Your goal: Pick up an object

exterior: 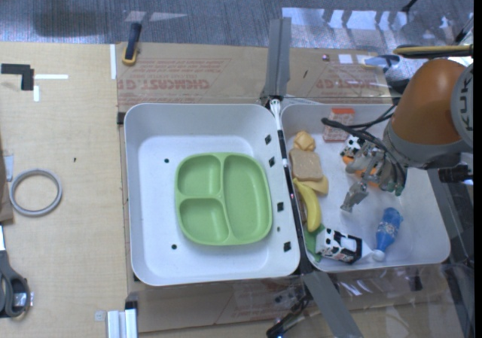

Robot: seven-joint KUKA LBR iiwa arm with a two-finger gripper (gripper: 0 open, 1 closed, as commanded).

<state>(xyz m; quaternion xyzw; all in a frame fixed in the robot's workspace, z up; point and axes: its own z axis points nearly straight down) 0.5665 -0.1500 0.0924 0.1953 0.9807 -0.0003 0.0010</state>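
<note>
Claw (352, 199) hangs empty-looking over right bin (422, 250).

We cannot tell what the small object (351, 150) behind the gripper (354, 199) is; the arm (425, 114) hides part of it, and scissors (10, 293) run off the left edge.

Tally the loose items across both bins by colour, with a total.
Green: 1, the divided plate in the left bin
Yellow: 1, the banana in the right bin
Tan: 2, the bread slice and the small piece above it
Blue: 1, the bottle
Black and white: 1, the cow-patterned toy
Total: 6
</note>
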